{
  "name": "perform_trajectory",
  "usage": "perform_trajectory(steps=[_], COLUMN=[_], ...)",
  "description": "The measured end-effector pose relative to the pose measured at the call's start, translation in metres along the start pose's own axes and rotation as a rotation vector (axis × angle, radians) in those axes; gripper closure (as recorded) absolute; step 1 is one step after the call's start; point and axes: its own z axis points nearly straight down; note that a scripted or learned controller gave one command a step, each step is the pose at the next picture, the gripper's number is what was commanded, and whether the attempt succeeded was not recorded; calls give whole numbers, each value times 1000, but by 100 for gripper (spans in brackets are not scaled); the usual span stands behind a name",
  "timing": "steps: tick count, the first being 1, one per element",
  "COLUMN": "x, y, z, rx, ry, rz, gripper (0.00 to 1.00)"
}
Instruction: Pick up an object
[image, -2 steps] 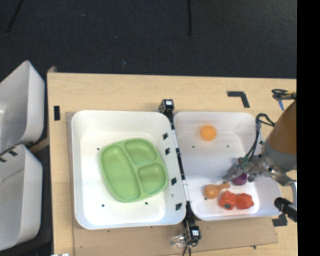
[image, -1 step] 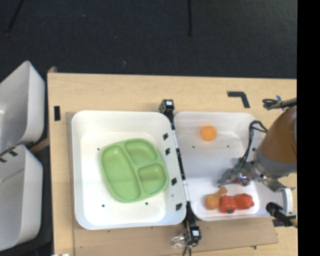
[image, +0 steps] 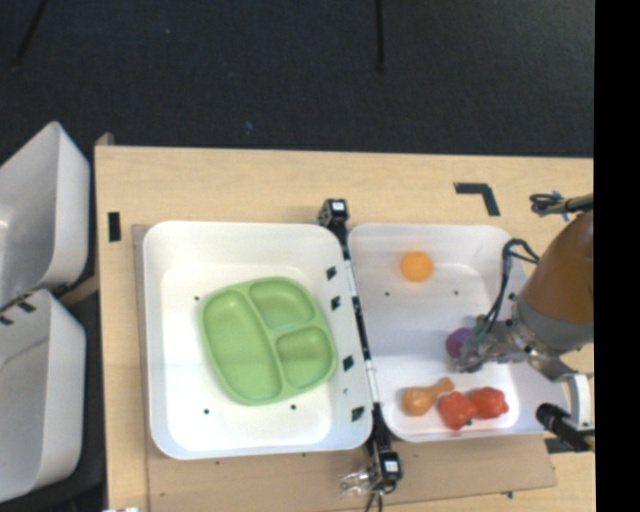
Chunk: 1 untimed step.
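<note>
Needed to drop the hand (image: 478, 345) straight over the purple thing (image: 459, 342) before squeezing; could not tell whether open, shut, or holding anything.

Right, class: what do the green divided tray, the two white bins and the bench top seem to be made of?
Green tray: probably moulded plastic, one even colour, rounded compartments, soft sheen.
White bins and: likely thin plastic or coated sheet, smooth with rounded corners; the look leaves it open.
Bench top: pale wood or wood-look laminate, matt, faint grain.
</note>
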Motion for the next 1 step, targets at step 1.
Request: perform_trajectory(steps=[1], x=[0], y=[4], z=[-63], rx=[-2], ry=[0], rz=[-11], gripper=[100])
